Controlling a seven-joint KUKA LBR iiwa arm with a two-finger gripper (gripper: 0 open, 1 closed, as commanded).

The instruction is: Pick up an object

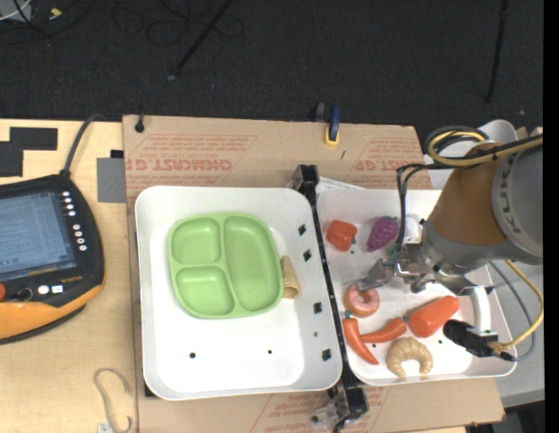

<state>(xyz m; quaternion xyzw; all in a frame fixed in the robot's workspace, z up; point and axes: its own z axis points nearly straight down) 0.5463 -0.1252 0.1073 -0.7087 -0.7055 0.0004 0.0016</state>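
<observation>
My gripper (pixel 377 276) is low over the right bin (pixel 478 370), just above and to the right of a pink ring-shaped donut (pixel 361 301). Nothing shows held in it. Around it lie an orange-red pepper (pixel 341 234), a purple piece (pixel 382 233), an orange carrot (pixel 433 316), two red chilies (pixel 359 341), and a tan croissant (pixel 410 356). The arm's grey and orange wrist (pixel 469 219) covers the bin's right part.
The left bin (pixel 162 350) holds a green divided plate (pixel 224 265) with a small tan piece (pixel 289 276) at its right edge. A black divider (pixel 320 278) separates the bins. A tablet pendant (pixel 36 251) lies on the bench at far left.
</observation>
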